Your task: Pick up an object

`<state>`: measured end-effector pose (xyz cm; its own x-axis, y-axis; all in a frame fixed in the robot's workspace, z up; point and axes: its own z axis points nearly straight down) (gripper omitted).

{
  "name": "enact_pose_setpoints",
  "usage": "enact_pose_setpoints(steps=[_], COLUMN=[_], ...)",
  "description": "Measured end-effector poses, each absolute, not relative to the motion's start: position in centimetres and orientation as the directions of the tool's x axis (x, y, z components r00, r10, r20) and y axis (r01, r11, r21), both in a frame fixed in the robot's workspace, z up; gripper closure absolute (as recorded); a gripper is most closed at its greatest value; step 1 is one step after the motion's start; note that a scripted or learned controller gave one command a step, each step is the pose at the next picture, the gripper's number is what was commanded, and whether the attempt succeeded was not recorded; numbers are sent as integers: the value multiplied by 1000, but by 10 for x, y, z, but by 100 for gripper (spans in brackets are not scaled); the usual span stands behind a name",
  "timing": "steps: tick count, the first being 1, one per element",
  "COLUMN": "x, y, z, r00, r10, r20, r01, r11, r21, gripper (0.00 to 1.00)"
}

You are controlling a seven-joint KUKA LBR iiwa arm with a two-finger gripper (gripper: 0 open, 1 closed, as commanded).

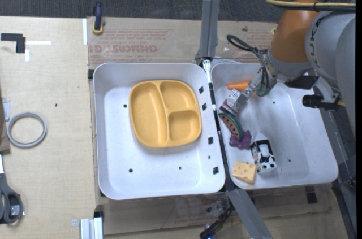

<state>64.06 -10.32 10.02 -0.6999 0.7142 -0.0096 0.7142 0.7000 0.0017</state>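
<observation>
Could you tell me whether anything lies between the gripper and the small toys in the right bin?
Nothing visible does. The gripper hangs low in the right bin, close above the small packet and beside the orange carrot. The purple toy, the black-and-white toy and the cheese wedge lie uncovered nearer the front.

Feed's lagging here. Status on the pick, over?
Pincer low in right bin, grip unclear. Carrot beside it. Cheese, purple toy nearby.

The divided plate (166, 113) is plain mustard yellow against its white bin (113, 164). In the other white bin (305, 159) lie an orange carrot (240, 86), a purple piece (242, 139), a pale yellow cheese wedge (245, 172) with holes, and a black-and-white spotted toy (264, 155).
</observation>
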Motion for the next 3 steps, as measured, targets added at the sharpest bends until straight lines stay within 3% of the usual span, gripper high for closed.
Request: enact_pose_setpoints(steps=[1, 2, 3], x=[626, 653, 656], y=[-101, -103, -107], z=[98, 98, 109], r00=[-556, -424, -425], r10=[831, 905, 905], r20=[-10, 26, 5], r01=[831, 905, 905], r11=[556, 425, 425], r21=[10, -32, -19], gripper=[0, 0, 100])
